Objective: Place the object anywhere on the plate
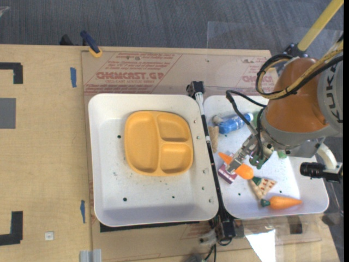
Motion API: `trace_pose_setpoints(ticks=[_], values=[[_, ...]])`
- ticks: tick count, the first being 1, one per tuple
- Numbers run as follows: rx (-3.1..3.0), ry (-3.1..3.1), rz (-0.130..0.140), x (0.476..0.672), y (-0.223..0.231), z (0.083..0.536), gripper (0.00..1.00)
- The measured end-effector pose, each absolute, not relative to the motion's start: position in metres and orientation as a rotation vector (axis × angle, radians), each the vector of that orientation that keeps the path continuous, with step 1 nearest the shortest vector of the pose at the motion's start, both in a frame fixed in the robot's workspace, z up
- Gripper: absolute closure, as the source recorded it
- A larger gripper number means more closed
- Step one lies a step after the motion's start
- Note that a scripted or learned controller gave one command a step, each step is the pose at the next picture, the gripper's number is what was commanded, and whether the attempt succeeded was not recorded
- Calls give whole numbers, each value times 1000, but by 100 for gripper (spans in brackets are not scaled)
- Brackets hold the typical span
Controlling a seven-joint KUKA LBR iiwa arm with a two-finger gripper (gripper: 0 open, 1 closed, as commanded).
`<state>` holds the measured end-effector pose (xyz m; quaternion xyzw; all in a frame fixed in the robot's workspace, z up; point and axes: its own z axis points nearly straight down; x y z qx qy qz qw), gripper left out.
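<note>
Orange plate [158, 143] sits in the left bin [103, 190], frame centre-left. At right, the gripper [244, 162] hangs low in the right bin [316, 201]; whether it grips is unclear. A small orange piece [245, 172], possibly the object, lies directly beneath; the plate lies leftward.

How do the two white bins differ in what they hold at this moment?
The left bin holds one thing, a yellow divided plate lying flat near its middle; the right bin holds several small scattered items, among them a blue bottle and a toy carrot. The gripper hangs over the right bin, while no part of the arm is over the left bin. Both bins are shallow, white and sit side by side.
</note>
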<state>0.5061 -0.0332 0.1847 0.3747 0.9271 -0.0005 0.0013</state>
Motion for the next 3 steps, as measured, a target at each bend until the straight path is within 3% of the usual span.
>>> trace_pose_setpoints(ticks=[1,2,3], values=[[1043,2958,11,480,71,231,100],[1307,2854,2,559,128,232,100],[1309,2852,1,560,127,232,0]])
